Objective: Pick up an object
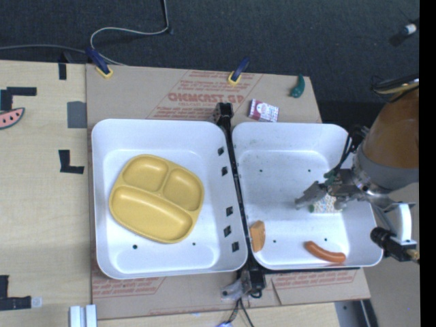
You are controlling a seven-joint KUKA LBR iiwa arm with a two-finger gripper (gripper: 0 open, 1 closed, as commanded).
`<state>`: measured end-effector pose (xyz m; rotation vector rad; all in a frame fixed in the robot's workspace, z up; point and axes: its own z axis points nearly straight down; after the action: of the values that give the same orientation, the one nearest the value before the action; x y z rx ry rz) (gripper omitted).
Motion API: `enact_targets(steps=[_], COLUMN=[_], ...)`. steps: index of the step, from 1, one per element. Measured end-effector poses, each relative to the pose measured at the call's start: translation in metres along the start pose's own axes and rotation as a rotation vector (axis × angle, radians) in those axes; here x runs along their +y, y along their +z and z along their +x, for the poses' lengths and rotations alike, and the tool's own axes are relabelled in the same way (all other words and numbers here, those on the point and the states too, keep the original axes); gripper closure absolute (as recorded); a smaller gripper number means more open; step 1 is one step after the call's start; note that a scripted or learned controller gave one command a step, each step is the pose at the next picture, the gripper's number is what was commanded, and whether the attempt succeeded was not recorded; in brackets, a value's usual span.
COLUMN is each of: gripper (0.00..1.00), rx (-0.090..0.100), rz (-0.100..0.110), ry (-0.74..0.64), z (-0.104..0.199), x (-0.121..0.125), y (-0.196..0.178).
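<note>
So the bench (pixel 41 196) is light wood with a few black tape marks and a grey patch on its left part. A big sheet of cardboard (pixel 197 90) with red print lies on it, and the two white bins sit on that, touching side by side: left bin (pixel 109 251), right bin (pixel 293 133). Two yellow-and-blue clamps grip the cardboard's far edge, one (pixel 100 63) at the left corner, one (pixel 238 71) near the middle. A small red-and-white packet (pixel 262 110) lies just behind the right bin, with a green thing (pixel 298 86) near the far right corner.
</note>
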<state>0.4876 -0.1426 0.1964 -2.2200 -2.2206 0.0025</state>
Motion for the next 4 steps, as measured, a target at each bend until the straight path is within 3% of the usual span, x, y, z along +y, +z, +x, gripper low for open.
enact_targets(steps=[1,2,3,4], gripper=[0.0,1.0,1.0,1.0], rx=[0.0,-0.002,0.0,0.001], rz=[-0.004,-0.006,-0.008,-0.002], ry=[0.0,0.001,-0.002,-0.002], z=[-0.019,-0.02,0.036,0.12], x=[-0.003,-0.003,0.062,0.036], y=[0.111,0.101,0.11,0.012])
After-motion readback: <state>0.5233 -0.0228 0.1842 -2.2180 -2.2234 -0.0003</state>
